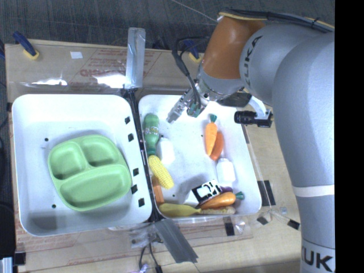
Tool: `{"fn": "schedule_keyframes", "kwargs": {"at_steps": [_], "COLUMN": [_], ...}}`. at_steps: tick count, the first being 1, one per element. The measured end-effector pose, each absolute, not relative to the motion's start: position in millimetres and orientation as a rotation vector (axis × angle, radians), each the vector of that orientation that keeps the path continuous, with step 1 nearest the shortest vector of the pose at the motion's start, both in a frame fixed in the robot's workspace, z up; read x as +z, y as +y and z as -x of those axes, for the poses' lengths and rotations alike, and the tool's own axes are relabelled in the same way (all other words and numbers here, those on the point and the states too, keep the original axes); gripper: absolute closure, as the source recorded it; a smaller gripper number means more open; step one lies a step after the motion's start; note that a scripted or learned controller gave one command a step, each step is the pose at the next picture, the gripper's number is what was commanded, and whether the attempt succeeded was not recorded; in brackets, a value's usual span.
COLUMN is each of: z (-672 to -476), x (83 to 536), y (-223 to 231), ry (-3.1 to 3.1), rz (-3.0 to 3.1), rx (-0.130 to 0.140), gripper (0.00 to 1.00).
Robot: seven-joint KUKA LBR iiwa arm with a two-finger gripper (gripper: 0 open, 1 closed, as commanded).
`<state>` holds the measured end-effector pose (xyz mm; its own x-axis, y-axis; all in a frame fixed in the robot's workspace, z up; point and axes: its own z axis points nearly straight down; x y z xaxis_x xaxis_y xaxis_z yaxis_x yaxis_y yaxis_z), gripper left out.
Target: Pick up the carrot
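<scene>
Toys crowd the near edge of the right bin [250, 169]: a yellow banana [177, 210], an orange pepper [219, 200] and a black-and-white block [206, 191]. Just beyond them a corn cob [160, 171] lies along the left wall, with a green bottle [151, 131] farther back. The left bin [23, 152] holds a green divided plate [88, 170]. The carrot [211, 136] lies near the right wall, green top pointing away. Farther still, the tool [183, 108] hangs over the bin's far part, apart from the carrot, fingers spread and holding nothing.
</scene>
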<state>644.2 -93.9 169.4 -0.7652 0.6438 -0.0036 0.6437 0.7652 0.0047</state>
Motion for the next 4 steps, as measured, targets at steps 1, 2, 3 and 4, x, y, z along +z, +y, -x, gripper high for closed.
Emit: {"fn": "schedule_keyframes", "kwargs": {"at_steps": [1, 2, 3, 4], "z": [-642.6, -608.7, -611.7, -626.3], "x": [167, 90, 103, 188], "y": [-97, -175, -173, -129], "ry": [2.948, 3.066, 3.062, 3.036], "rz": [-1.083, -0.71, -0.698, -0.768], "rx": [0.0, -0.002, -0.001, 0.0], "gripper": [0.0, 0.0, 1.0, 1.0]}}
